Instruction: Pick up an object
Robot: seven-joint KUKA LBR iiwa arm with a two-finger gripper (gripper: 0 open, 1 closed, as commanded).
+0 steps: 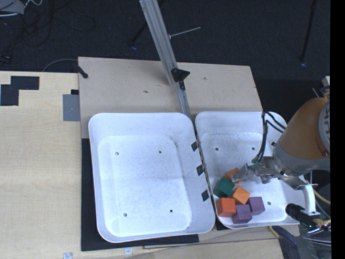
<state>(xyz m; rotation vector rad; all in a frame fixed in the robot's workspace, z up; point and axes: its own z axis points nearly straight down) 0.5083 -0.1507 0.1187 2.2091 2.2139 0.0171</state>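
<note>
Two shallow white bins sit side by side on a tan board. The left bin (pixel 143 174) has a speckled floor with a few small dark dots on it. The right bin (pixel 237 134) holds a cluster of small blocks gathered in its near left corner, close to the wall it shares with the left bin. In that cluster a green block (pixel 224 187) lies farthest from the camera, with an orange block (pixel 241 194) just to its right, a second orange block (pixel 226 206) nearer the front, and two purple blocks, one (pixel 255 204) at the right of the group and one (pixel 242 213) at the near rim. A further orange piece (pixel 232 173) peeks out just beyond the green block, right beside the gripper. The arm (pixel 304 136) comes in from the right, its orange band over the right bin's far right side. The gripper (pixel 249 171) is low inside the right bin, just to the far right of the block cluster; how far apart its tips stand I cannot tell, and nothing can be seen clamped between them. A slim metal rail (pixel 161 47) slants from the far edge of the board down to the gap between the bins.
</note>
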